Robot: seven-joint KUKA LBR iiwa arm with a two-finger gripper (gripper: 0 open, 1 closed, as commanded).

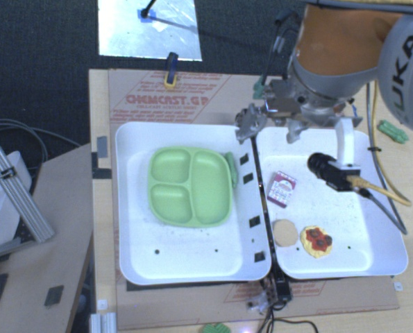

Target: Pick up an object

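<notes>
Whether the pincer [293, 123] is apart or together I cannot tell; it hangs above the right bin's [383, 255] far rim. The small pink packet [282, 189], round cookie [285, 232] and toy pizza [316, 241] lie flat nearer, so a descent could scrape past them.

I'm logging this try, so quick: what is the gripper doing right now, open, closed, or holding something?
Gripper: cannot be told from the camera view; it sits at the top rim between the two bins, with nothing seen held.
</notes>
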